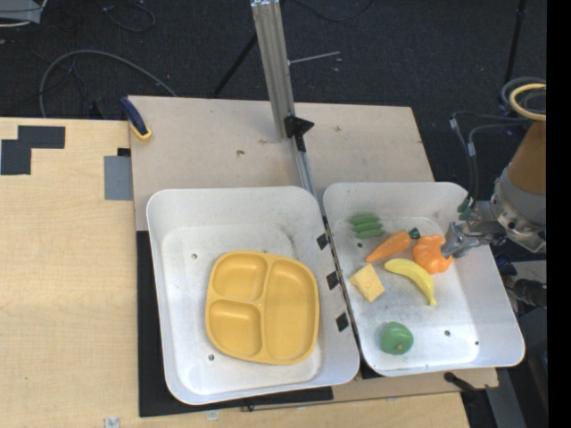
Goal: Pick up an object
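Dark carpet strewn with cables surrounds the pale wooden table (71, 266), on which two shallow white bins sit side by side. At the right bin (486, 328), the claw (457, 239) reaches in from the right edge, low over the bin's far right part; whether its fingers are spread or pressed together cannot be told from this angle. Just left of the claw, touching or nearly touching it, lies an orange pepper-like toy (431, 253). Against that toy rests a yellow banana (416, 278), curving toward the near right, and an orange carrot (390, 246) slants away to the left. Farther left and a little beyond sits a green ridged vegetable (365, 225). A yellow cheese wedge (368, 283) lies near the bin's left wall, and a green apple (396, 338) sits alone at the near side. The left bin (174, 239) holds a yellow divided plate (263, 307) with three compartments. A metal post (277, 69) rises behind the bins.
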You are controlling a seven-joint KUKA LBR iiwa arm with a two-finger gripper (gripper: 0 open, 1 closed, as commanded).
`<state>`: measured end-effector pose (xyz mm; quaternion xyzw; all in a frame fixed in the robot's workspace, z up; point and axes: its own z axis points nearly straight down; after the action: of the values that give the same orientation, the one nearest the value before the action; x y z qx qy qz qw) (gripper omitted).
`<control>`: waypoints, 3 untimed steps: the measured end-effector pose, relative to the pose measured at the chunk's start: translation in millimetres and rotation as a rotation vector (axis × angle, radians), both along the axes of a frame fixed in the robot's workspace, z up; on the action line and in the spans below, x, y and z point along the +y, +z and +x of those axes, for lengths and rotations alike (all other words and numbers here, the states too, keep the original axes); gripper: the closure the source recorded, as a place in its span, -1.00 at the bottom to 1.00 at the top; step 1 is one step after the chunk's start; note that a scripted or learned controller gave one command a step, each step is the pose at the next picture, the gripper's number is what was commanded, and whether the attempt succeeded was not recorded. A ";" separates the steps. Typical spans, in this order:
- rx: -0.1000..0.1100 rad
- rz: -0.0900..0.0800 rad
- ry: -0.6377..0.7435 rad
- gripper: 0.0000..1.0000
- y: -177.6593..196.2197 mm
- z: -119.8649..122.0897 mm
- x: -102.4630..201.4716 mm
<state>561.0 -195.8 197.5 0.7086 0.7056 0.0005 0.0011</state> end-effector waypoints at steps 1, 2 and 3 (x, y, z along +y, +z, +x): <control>-0.002 -0.001 0.002 1.00 60.4 -2.9 -7.9; 0.000 0.000 0.006 1.00 101.5 -2.2 -8.6; 0.005 0.003 0.009 1.00 95.1 -1.8 39.8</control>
<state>559.2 -156.0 292.6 0.7055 0.7087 -0.0004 -0.0017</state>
